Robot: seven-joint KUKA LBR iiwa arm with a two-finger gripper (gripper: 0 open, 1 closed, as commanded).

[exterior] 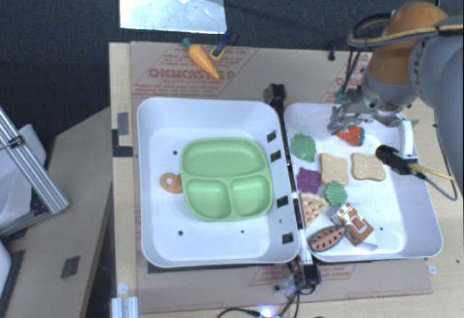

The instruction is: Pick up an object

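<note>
My gripper (341,121) hangs low over the back of the right bin (424,222). A red-orange toy food (352,135) lies just to its right and partly under it; whether they touch is unclear. Nearer the front of this bin lie a green leafy piece (303,146), a tan cracker (333,167), a bread slice (367,167), a purple piece (308,180), a small green round piece (335,194), a pizza slice (312,208), a brown-and-white block (355,225) and a brown oval (326,238).
The left bin (156,237) holds a green divided tray (225,177) and a small pretzel (171,182) beside it. A toy carrot (203,61) lies on the cardboard behind the bins. A black divider (284,164) runs between the bins.
</note>
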